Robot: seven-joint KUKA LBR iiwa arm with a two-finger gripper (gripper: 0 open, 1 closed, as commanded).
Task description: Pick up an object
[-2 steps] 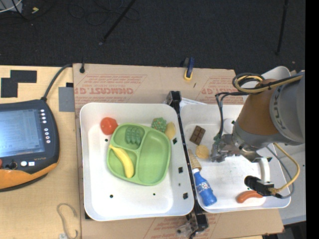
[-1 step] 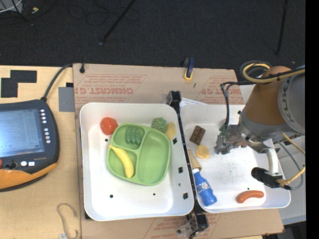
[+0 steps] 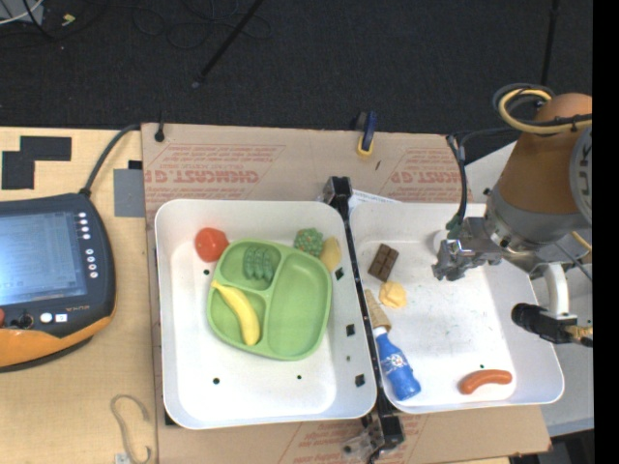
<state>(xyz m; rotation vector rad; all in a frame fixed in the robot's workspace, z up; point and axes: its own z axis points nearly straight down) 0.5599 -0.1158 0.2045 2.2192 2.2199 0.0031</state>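
Note:
My gripper hangs over the upper middle of the right bin, at the end of the grey arm with the orange band. It is above bare bin floor. A brown chocolate block lies to its left, apart from it. Below that sits a pale yellow piece. A blue bottle lies against the bin's left wall near the front. An orange sausage rests at the front right.
The left bin holds a green divided plate with a banana and green pods. A red tomato, a green broccoli and a yellow item lie beside it. A tablet lies at the far left.

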